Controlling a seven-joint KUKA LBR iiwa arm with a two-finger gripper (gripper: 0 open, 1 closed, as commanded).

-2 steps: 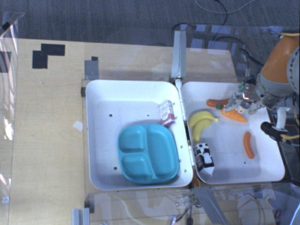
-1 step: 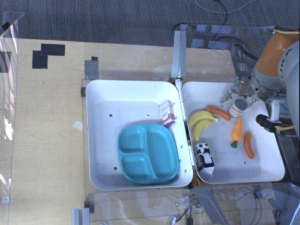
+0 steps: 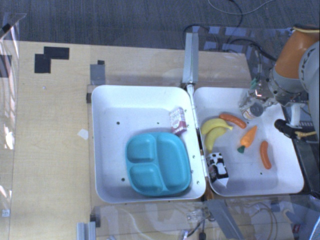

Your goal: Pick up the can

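can in left white bin

You had plenty of open floor in the left bin on its near-left side; the blue tray hogged the middle. The can sat tight against the divider wall, just beside the tray's far edge.

Arm: one unit, entered from the right. Casing was smooth, rounded and grey, with a broad orange band above the wrist. Wrist section was pale grey metal, fitted with thin dark cables. A small red-lit spot showed near the tool end. Black fitting sat alongside.
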